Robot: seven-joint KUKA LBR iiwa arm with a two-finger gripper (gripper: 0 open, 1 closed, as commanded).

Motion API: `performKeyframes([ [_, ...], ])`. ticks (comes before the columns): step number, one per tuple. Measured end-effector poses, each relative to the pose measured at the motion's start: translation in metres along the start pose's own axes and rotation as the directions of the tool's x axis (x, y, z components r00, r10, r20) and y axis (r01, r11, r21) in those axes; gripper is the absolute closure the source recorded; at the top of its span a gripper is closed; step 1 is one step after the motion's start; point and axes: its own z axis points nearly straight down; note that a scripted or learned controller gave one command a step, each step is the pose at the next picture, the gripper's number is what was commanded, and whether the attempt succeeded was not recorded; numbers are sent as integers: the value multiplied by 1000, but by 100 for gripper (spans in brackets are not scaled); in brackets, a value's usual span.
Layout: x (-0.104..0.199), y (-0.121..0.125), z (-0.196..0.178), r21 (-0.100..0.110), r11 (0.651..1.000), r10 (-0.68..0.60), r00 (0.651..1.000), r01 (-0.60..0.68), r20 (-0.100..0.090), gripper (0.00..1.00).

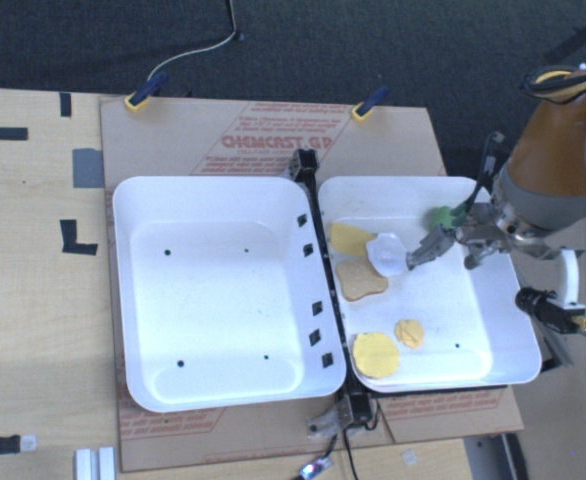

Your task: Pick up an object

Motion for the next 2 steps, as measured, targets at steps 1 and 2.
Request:
performKeyframes([
  [1,0,0,-10,0,1000,-1,1000,1,0,100],
  [2,28,59,-186,-21,1000,-5,1000,5,4,100],
])
